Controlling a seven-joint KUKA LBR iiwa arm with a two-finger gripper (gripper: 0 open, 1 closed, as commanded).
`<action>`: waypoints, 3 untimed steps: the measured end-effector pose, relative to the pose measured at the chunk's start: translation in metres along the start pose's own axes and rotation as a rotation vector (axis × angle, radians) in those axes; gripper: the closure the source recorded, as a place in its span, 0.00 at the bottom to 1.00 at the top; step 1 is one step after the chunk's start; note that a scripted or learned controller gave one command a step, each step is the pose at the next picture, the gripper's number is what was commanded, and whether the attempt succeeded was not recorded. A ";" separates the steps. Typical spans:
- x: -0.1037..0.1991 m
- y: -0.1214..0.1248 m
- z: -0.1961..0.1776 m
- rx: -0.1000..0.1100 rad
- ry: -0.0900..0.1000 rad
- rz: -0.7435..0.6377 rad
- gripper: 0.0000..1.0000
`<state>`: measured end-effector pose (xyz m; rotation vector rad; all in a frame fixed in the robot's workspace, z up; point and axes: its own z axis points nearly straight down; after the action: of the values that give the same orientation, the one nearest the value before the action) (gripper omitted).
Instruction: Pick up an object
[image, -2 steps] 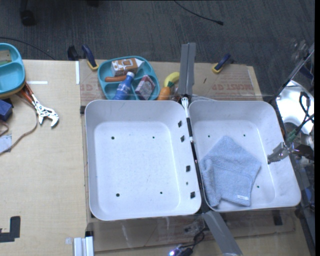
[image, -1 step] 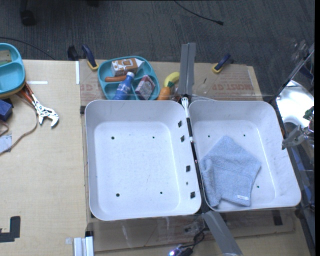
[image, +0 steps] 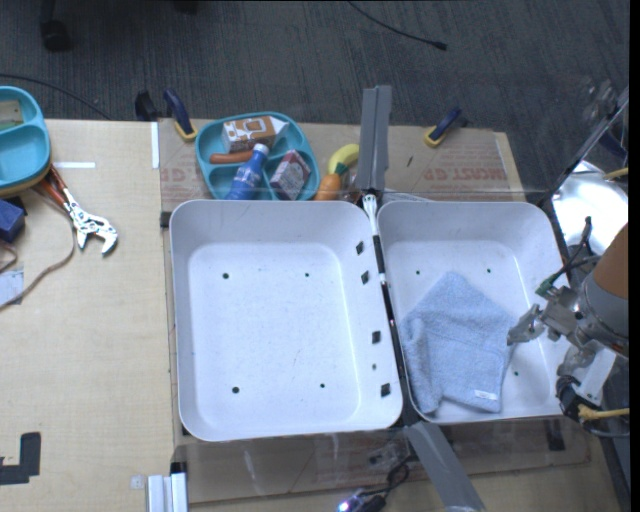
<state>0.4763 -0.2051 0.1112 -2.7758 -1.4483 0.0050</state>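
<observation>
- A grey-blue towel (image: 460, 342) is seen lying crumpled in the right bin (image: 540, 225), toward that bin's near left part, with a small white tag at its near edge.
- The towel is judged to be light, soft and limp; it would sag and drape when lifted, and is neither fragile nor slippery.
- A raised fold or a bunched edge is judged the best place to be pinched, since flat cloth against the bin floor would give the fingers little to close on.
- The claw (image: 527, 328) is seen at the right side of the right bin, just beside the towel's right edge; whether it is apart or together cannot be told, and nothing is seen clamped in it.
- The left bin (image: 200, 240) is seen beside it on the desk (image: 90, 380).
- Red lettering is seen on the cardboard (image: 470, 170) behind the bins, upside down from this angle and too partial to be read with confidence.
- Nothing on the towel's tag can be read.
</observation>
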 end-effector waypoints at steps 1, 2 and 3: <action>-0.007 0.006 -0.101 -0.009 -0.003 0.133 0.00; 0.054 0.003 0.020 -0.010 -0.003 0.081 0.00; 0.012 0.023 -0.019 -0.007 -0.002 0.057 0.00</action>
<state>0.5025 -0.2086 0.1296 -2.8224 -1.3716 0.0030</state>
